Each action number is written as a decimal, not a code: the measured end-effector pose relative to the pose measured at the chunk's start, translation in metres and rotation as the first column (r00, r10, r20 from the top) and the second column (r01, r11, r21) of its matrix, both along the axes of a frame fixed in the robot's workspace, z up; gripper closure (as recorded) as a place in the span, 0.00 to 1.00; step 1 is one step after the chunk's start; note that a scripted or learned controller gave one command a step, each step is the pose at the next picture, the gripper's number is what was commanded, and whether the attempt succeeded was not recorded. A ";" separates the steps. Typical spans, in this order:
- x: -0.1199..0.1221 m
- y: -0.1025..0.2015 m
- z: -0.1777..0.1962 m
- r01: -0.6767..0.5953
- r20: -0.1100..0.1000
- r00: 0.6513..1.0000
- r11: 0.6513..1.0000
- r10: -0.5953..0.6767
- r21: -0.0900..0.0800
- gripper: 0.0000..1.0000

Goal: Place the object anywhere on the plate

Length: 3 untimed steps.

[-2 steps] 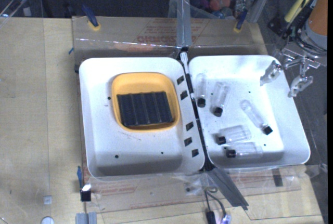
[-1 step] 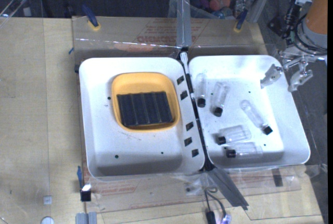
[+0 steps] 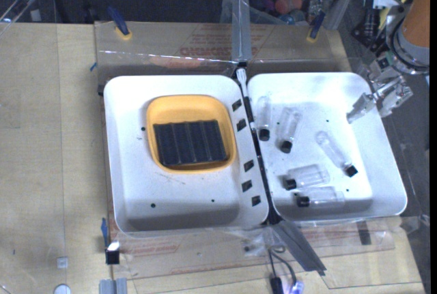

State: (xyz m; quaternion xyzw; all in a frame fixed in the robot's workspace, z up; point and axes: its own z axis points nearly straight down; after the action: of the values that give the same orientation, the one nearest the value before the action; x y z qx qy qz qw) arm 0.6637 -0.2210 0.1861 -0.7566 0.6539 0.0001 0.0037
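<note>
Clear plastic vials (image 3: 334,153) with black caps look light, slick and rollable, best pinched mid-barrel; the end effector (image 3: 374,103) hovers apart from them, its opening indiscernible.

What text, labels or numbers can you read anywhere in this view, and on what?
None is readable.
Faint reddish print on the clear plastic sheet behind the two white bins: too blurred to read.
The clear plastic vials with black caps in the right white bin: no legible labels.
The yellow plate with its dark ribbed insert: no markings visible.
</note>
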 end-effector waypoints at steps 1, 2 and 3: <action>0.004 0.009 0.003 -0.261 0.001 0.965 0.965 0.261 -0.001 0.00; 0.004 0.007 0.037 -0.496 0.002 0.869 0.869 0.496 -0.003 0.00; -0.001 0.019 0.027 -0.746 0.000 0.666 0.666 0.746 -0.004 0.00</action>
State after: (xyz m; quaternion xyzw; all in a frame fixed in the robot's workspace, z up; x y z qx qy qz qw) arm 0.6629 -0.2023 0.2135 -0.9578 0.2875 -0.0002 0.0023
